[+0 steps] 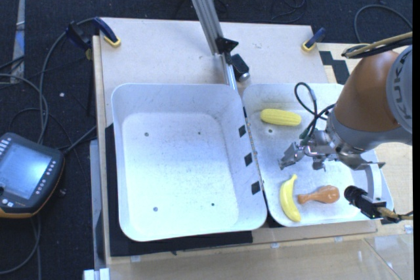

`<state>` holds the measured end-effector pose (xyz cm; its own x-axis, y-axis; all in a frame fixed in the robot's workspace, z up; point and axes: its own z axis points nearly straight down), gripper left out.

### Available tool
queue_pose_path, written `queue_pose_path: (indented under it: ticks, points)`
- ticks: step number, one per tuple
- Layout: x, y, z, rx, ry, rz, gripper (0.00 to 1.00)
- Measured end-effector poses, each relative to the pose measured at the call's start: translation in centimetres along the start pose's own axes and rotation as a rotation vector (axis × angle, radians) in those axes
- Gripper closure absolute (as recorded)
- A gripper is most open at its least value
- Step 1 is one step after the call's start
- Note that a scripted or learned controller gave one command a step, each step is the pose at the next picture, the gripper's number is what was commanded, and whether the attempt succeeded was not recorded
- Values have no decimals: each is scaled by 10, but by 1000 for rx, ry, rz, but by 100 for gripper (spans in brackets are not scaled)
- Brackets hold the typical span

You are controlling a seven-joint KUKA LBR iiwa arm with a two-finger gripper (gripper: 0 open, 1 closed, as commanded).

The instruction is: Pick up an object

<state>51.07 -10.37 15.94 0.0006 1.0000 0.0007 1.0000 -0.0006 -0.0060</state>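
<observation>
Claw (293,155) hovered in right bin (275,134), empty; finger state not discernible. Banana (289,199) just below, beside drumstick toy (320,195); corn (281,117) above. Advice: centre over banana, descend straight.

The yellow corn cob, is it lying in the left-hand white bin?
No, the yellow corn cob lies in the right-hand white bin, near its far edge, above the yellow banana.
</observation>
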Motion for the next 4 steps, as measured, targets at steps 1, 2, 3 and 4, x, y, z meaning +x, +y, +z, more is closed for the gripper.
queue_pose_path:
  ticks: [1, 2, 3, 4]
  points:
    - [-3, -4, 62, 0, 0, 0, 0]
    - [-3, -3, 49, -5, 0, 0, 100]
    - [-8, -4, 7, -9, -1, 0, 100]
    - [-8, 7, -47, -11, -1, -1, 100]
